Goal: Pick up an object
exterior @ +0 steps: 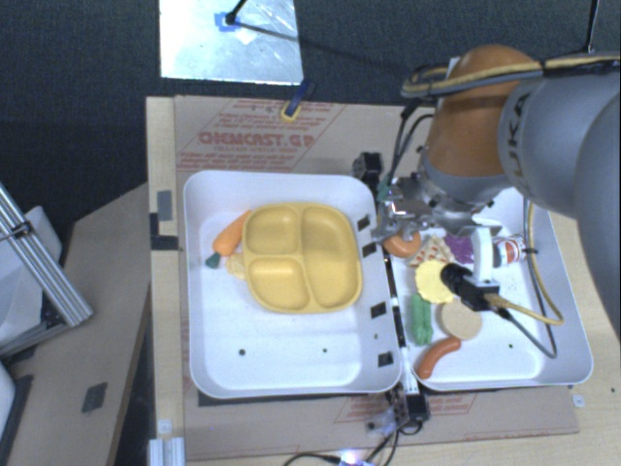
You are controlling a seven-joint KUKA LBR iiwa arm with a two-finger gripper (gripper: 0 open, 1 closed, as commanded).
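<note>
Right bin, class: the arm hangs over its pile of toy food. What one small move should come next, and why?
Probably a short descent straight down onto the pile. The end effector hovers over the right bin's upper left corner, where an orange piece lies just below it, beside the yellow round piece. I cannot see anything held, so nothing looks picked up yet.

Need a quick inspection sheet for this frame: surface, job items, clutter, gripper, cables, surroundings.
Surface: two shallow white bins, left bin, right bin, on a cardboard sheet.
Job's things: right bin holds toy food: orange sausage, green pod, yellow disc.
Clutter: yellow divided plate and orange carrot in left bin.
Grippers: gripper low over right bin; finger state unclear.
Cables: yellow cable across right bin.
Surroundings: shiny metal sheet behind.
</note>
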